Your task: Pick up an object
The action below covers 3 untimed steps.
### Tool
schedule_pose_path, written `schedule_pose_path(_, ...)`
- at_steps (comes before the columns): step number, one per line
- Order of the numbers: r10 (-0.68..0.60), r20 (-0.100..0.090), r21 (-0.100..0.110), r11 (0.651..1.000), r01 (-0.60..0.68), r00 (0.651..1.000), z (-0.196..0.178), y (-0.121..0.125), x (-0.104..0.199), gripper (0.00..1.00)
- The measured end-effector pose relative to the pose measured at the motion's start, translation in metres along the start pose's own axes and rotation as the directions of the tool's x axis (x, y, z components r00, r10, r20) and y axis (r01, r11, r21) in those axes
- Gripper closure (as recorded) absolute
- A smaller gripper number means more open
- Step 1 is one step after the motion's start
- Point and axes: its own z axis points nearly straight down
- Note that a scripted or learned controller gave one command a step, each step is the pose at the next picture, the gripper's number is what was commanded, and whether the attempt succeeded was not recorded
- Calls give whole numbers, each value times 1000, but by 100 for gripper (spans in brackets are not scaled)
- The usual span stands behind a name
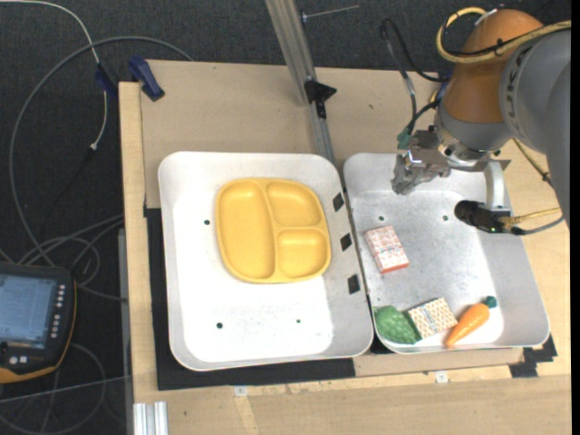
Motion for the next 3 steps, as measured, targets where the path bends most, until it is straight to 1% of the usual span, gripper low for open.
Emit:
schedule_pose_path(1,-1,0,-2,1000,1,1000,-66,2,0,100)
schedule_pose_path(2,-1,0,5,1000,1,1000,-62,3,1,100)
schedule_pose_path(3,-7,-4,10,1000,7,1000,-71,-19,59,100)
